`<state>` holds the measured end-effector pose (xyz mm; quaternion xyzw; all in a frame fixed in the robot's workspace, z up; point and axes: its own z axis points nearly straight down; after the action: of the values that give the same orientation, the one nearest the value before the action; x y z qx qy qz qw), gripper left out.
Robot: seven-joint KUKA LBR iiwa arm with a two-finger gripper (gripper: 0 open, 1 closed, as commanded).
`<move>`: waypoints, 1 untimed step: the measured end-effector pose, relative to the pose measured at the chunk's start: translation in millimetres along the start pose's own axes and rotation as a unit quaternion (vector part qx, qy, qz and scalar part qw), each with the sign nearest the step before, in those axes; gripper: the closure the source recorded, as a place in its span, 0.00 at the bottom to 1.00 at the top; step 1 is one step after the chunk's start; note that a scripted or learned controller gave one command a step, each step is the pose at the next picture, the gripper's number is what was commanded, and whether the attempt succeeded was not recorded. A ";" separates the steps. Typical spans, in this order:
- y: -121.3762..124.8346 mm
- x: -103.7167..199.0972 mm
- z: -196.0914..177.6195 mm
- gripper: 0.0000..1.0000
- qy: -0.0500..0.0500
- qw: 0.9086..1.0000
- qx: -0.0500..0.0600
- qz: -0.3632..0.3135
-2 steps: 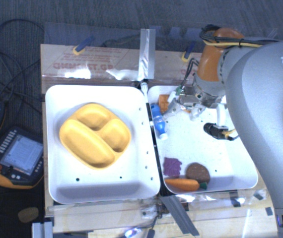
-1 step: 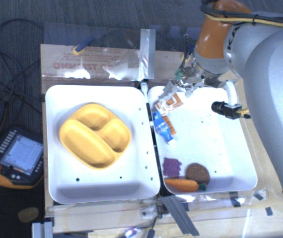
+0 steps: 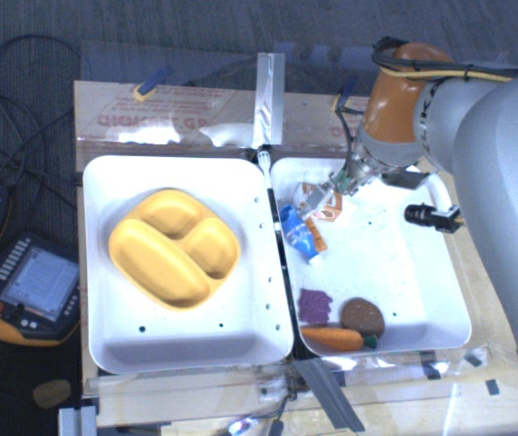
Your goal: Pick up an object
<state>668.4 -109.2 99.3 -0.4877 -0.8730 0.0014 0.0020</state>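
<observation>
Here the pincer [image 3: 343, 182], grip state unclear, hovers just beside the orange-white packet [image 3: 321, 203].

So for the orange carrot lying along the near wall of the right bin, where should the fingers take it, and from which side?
Probably the orange carrot is best gripped across its thick middle, coming straight down from above. It lies flat and lengthwise against the right bin's near wall, with the brown round lump just behind, so fingers closing across its narrow width seem likeliest to fit.

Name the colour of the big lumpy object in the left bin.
Yellow, the lumpy object, clearest in the camera view.
</observation>
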 end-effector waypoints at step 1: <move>0.1 2.2 -7.3 1.00 0.004 1.000 0.005 -0.003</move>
<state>667.3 -107.2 106.6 -0.4850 -0.8745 0.0037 0.0082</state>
